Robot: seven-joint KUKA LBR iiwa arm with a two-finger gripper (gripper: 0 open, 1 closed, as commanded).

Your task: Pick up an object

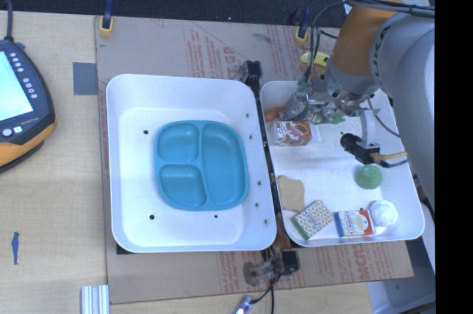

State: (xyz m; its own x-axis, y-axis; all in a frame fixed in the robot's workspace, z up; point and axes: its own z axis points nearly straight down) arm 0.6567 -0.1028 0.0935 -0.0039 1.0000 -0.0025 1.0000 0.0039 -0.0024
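Pale wooden tabletop (59, 187) carries two bins; over the right bin (399, 231)'s far end the pincer (314, 107), opening unreadable, is poised by a light, crinkly snack packet (293, 132), best gripped across its edges.

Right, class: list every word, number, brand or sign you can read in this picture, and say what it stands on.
None reads clearly.
Red print on the cardboard sheet under the bins: too blurred.
Small carton: print too small.
Patterned packet: no legible text.
Snack packet: label blurred.
Handheld controller: screen and buttons unreadable.
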